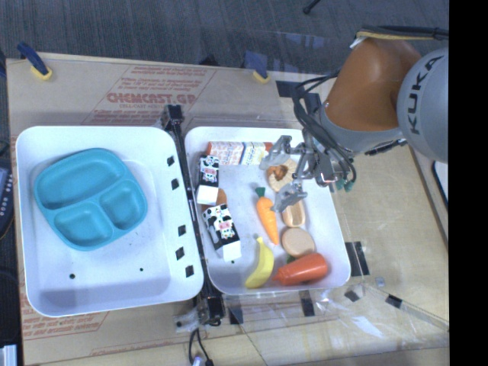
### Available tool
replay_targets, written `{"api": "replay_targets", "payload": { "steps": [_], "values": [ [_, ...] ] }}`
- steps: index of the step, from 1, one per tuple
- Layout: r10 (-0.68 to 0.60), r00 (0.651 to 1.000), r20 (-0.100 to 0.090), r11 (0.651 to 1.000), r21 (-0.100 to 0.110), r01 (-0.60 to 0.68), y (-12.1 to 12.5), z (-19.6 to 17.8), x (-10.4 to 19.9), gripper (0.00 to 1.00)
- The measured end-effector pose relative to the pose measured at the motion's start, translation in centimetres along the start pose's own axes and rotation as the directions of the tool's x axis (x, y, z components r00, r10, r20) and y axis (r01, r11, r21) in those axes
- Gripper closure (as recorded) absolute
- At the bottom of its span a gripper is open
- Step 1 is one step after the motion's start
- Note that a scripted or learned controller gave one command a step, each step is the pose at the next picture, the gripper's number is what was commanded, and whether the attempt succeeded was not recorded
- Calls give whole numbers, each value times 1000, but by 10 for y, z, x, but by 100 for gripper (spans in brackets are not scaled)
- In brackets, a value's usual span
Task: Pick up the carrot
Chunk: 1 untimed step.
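The small orange plastic carrot with a green top [266, 215] lies in the right white bin [335, 227], near its centre, long axis running roughly from 11 o'clock (green end) to 5 o'clock (tip). It rests flat, not held.

The two-finger metal gripper [287, 175] hangs over the same bin, its fingers spread apart with nothing between them. One finger sits near 12 o'clock by the brown-and-white round food piece [278, 173], the other lower, above the tan oval bread piece [293, 215]. The carrot lies at about 7 o'clock from the jaws, close but apart. Judgement: the gripper needs a short shift toward 7 o'clock, then a descent, with the jaws closing across the carrot's narrow width.

The grey arm with the orange band [370, 86] reaches in from 2 o'clock, wrist pitched down into the bin.

Crowding is the risk: the yellow plastic banana [261, 264] sits at 6 o'clock from the carrot, the round tan bun [297, 242] at 4 o'clock. The black-and-white cow-print carton [222, 227] is at 9 o'clock.
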State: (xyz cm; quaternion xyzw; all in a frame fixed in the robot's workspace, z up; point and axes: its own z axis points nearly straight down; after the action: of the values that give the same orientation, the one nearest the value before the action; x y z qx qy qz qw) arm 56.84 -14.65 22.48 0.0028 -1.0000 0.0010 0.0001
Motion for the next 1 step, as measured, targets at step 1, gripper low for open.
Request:
{"api": "replay_targets", "payload": {
  "steps": [1],
  "values": [
    [63, 998, -5, 998, -4, -63, 29, 103, 8, 0]
  ]
}}
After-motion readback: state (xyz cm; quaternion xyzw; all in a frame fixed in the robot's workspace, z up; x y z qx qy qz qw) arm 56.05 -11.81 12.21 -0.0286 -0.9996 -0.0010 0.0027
